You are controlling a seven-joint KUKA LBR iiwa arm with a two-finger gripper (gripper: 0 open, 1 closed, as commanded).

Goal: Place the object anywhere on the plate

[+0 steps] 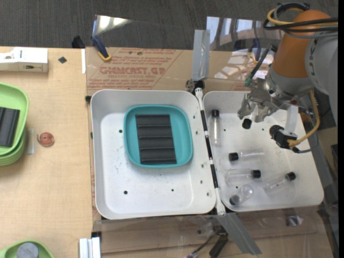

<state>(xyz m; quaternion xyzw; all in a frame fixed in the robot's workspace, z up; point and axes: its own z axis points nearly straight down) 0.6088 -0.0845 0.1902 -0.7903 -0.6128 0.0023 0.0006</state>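
Note:
A teal square plate (pixel 131 144) lies in the left bin (pixel 107 187), with a dark grey ridged insert (pixel 156 138) on its middle. Several clear tubes with black caps lie in the right bin (pixel 306 198): one (pixel 215 127) along the left wall, one (pixel 246 156) in the middle, another (pixel 279 183) near the front right. My gripper (pixel 250 117) hangs over the back part of the right bin, pointing down. A small black piece (pixel 246 123) shows at its tip; whether that is a tube cap or part of the gripper is unclear.
A raised divider (pixel 207 144) separates the two bins. Cardboard (pixel 140 69) lies behind the left bin. Green trays (pixel 11 125) and a small red disc (pixel 46 138) sit on the wooden bench at left. The arm's yellow and black cables (pixel 301 138) hang over the right bin.

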